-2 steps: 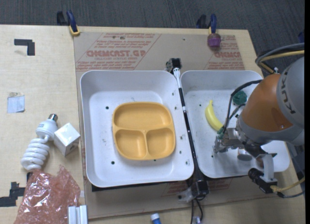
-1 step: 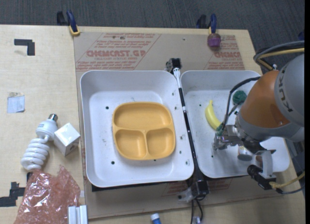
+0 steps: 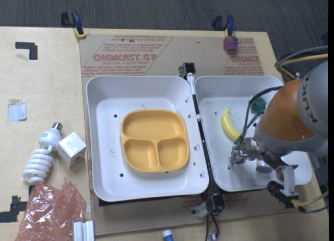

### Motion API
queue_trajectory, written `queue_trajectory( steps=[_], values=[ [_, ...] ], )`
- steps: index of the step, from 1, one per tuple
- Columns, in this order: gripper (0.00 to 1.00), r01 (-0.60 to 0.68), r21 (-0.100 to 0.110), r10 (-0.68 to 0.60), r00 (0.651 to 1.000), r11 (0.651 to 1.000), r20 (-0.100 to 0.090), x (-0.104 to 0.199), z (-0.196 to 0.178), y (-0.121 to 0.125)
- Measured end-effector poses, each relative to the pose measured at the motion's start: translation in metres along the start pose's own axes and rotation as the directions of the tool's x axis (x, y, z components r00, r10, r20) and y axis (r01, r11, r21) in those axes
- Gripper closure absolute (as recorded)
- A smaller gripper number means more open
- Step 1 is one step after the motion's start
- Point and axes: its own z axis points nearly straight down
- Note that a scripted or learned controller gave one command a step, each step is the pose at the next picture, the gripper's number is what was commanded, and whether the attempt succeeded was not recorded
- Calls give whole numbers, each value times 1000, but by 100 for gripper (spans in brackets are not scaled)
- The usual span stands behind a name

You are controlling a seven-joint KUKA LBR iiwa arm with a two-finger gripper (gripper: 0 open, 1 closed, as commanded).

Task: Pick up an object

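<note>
Banana [image 3: 229, 125]: yellow, curved, lying in the right bin [image 3: 219, 175], in its left half, tilted with one end toward the bin's upper middle and the other end toward the arm. Nothing grips it. Arm [image 3: 289, 117]: grey with an orange band, reaching in from the right and covering much of the right bin's right side. Hand [image 3: 244, 154]: low over the right bin's floor, just below the banana's lower end; whether it is open or closed cannot be told, and no item shows between its parts. Teal object [image 3: 257, 105]: small, near the arm's upper edge in the right bin; its kind cannot be made out. Left bin [image 3: 99, 130]: white, shallow, touching the right bin along a shared black divider. Tray [image 3: 155, 140]: yellow-orange, three compartments, lying flat in the middle of the left bin. Counter [image 3: 42, 94]: pale wood, carrying a brown printed sheet under both bins. Bulb [image 3: 43, 154]: white spiral type, on the counter left of the left bin. White cube [image 3: 72, 148]: just beside the bulb. Pink wrap [image 3: 49, 211]: crumpled, at the counter's lower left. Purple item [image 3: 230, 43]: small, on the sheet above the right bin.
</note>
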Motion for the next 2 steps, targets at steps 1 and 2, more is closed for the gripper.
queue_trajectory(
  steps=[1,2],
  values=[
    [0,0,-1,0,1000,1000,0,1,0,0],
    [0,0,-1,0,1000,1000,0,1,0,0]
  ],
)
